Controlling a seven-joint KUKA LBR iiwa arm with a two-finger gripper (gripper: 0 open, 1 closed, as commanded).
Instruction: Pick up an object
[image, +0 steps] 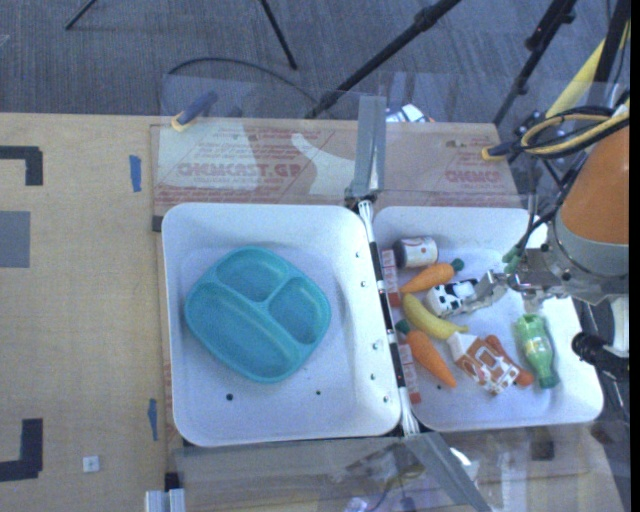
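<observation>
The right bin (575, 400) holds several small items: a small labelled jar (418, 250), a carrot (428, 278), a black-and-white cow toy (455, 297), a yellow banana (430, 318), a second carrot (432, 358), an orange-and-white carton (490, 363) and a green bottle (536, 350). My gripper (490, 290) hangs low over the middle of this bin, just right of the cow toy and above the carton. The grey arm with its orange band (600, 190) comes in from the right.
A teal divided plate (257, 312) lies in the left bin (190, 400). A metal divider (385, 310) separates the two bins. Cardboard (250, 170) and cables sit behind the bins.
</observation>
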